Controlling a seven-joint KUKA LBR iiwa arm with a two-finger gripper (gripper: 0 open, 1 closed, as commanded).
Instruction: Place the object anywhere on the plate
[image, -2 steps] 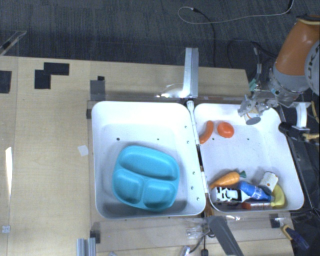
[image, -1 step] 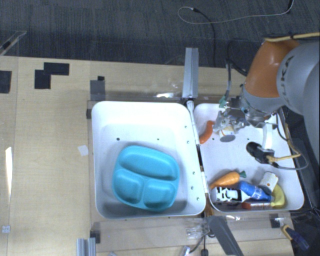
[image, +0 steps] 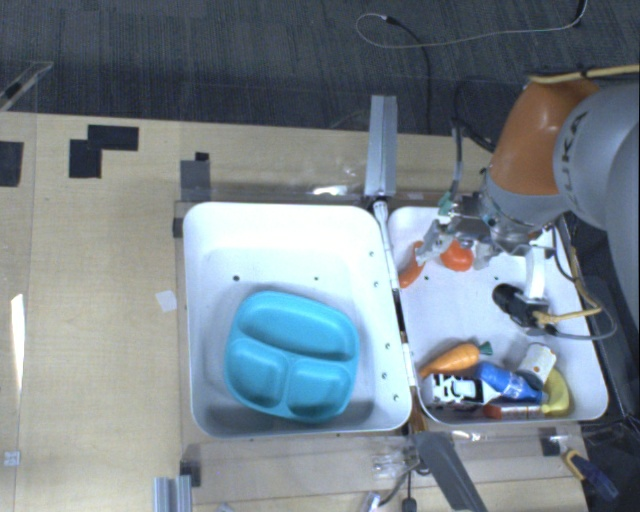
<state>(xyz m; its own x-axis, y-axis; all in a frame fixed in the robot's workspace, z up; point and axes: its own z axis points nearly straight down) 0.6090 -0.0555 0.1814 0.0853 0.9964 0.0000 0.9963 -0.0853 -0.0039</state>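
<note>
At the near edge of the right bin (image: 598, 400) lie a carrot (image: 452, 357), a blue bottle (image: 508, 381) and a banana (image: 558, 396). The blue plate (image: 291, 354) sits in the left bin (image: 205, 250). Farther back, the gripper (image: 456, 246) hangs over the right bin, its jaws clamped on a small orange object (image: 457, 257).

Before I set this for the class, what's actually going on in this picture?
A grey robot arm reaches in from the right, its end effector over the right bin with an orange object right at it. The blue divided plate lies in the left bin with nothing on it. A toy carrot and a banana lie along the right bin's near edge.
</note>
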